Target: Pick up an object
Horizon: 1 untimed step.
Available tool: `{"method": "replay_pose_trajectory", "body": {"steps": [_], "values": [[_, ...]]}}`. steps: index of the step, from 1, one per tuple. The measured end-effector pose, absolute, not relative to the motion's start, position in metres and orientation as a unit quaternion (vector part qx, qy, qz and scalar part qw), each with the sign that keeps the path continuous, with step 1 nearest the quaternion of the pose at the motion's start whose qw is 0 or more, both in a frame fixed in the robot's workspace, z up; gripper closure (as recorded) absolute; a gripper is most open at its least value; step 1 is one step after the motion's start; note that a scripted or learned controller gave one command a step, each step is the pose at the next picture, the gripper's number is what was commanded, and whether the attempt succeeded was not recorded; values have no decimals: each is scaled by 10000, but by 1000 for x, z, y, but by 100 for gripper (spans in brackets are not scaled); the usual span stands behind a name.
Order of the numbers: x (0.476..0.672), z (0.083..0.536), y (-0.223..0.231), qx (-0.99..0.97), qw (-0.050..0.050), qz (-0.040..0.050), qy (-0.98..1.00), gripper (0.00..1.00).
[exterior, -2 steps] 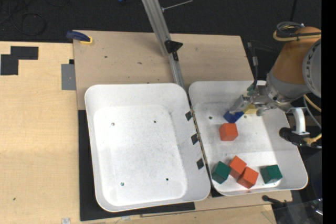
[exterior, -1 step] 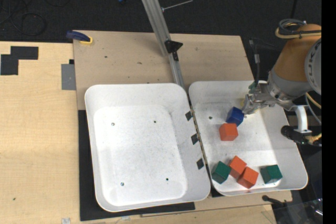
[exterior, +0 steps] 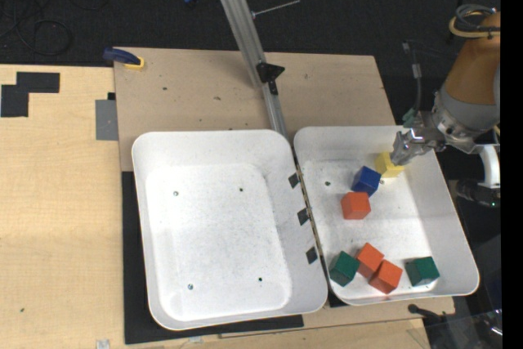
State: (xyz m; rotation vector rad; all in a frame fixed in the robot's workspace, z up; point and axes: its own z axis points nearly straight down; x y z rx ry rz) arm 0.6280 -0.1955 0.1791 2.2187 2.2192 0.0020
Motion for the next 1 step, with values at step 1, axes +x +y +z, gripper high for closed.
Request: {"method": "replay_pose_trajectory", "body": {"steps": [1], "values": [[619, 233, -199, 7077, 19, 8, 7065, 100]]}}
